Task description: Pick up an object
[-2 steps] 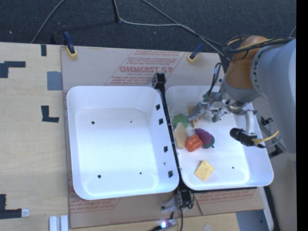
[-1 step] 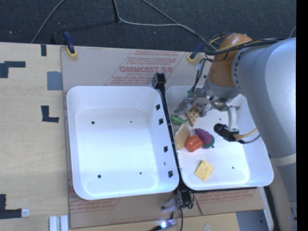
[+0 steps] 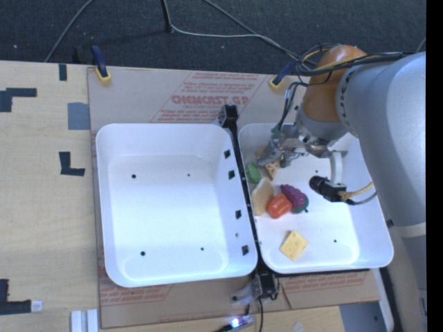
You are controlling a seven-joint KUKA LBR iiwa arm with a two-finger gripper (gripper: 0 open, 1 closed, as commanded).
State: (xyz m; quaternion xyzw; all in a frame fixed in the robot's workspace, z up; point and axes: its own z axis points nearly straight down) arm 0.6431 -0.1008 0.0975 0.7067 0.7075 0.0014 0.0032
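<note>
Arm reaches in from the right; gripper [image 3: 280,154] sits low over the far-left part of the right bin [image 3: 360,251], just beside the divider between the two bins. A small tan piece [image 3: 273,168] lies right at the fingertips, but contact or clearance cannot be judged from this angle, and whether the fingers are spread or pressed together cannot be told either. Candidate objects are all in the right bin: a green piece [image 3: 253,172] against the left wall, a pale wedge [image 3: 261,196] nearer, a red piece [image 3: 278,206] touching a purple piece [image 3: 295,196], and a yellow block [image 3: 293,245] lying apart toward the near edge. Left bin [image 3: 166,199] holds nothing worth noting. Judgement: step in hand is the descent or closing on the cluster at the far-left corner; no lift yet. Next move calls for a firm close on one item, then a straight rise clear of the divider. Crowding near the wall could spoil the grasp.
</note>
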